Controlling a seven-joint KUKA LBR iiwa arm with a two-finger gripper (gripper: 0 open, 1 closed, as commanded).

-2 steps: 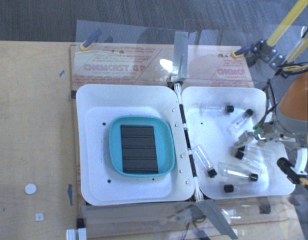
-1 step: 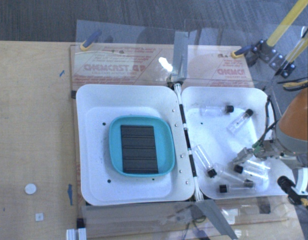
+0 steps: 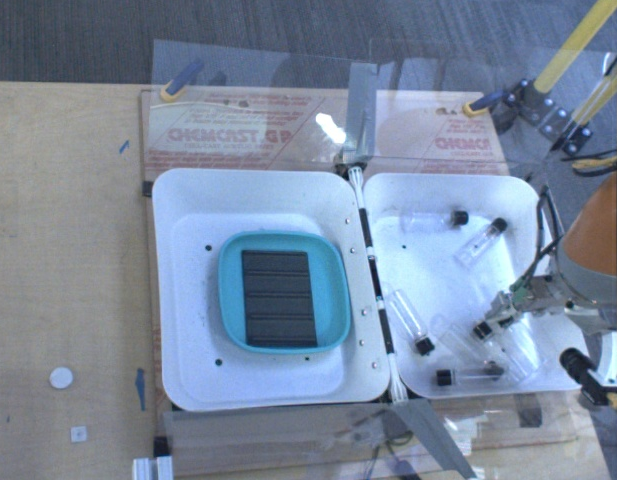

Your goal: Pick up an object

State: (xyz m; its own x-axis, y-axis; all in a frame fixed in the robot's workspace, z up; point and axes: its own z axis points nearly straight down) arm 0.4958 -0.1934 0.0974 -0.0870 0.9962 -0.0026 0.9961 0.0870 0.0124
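Observation:
Several clear vials with black caps lie in the right white bin [image 3: 428, 193]. One vial [image 3: 435, 219] and another [image 3: 480, 241] rest near the far side. A third vial [image 3: 406, 318] lies by the bin's left wall, and one more [image 3: 472, 374] lies along the near edge. My gripper [image 3: 505, 309] reaches in from the right, low over the bin's right half. A black-capped vial [image 3: 485, 328] lies right beside its tip, to the near left. Whether anything is gripped is too small to tell.
The left white bin [image 3: 183, 268] holds a teal tray [image 3: 231, 268] with a dark grey ridged block [image 3: 278, 298] in it. A hinge strip [image 3: 368, 268] separates the bins. Yellow-handled clamps [image 3: 548, 78] stand at the back right.

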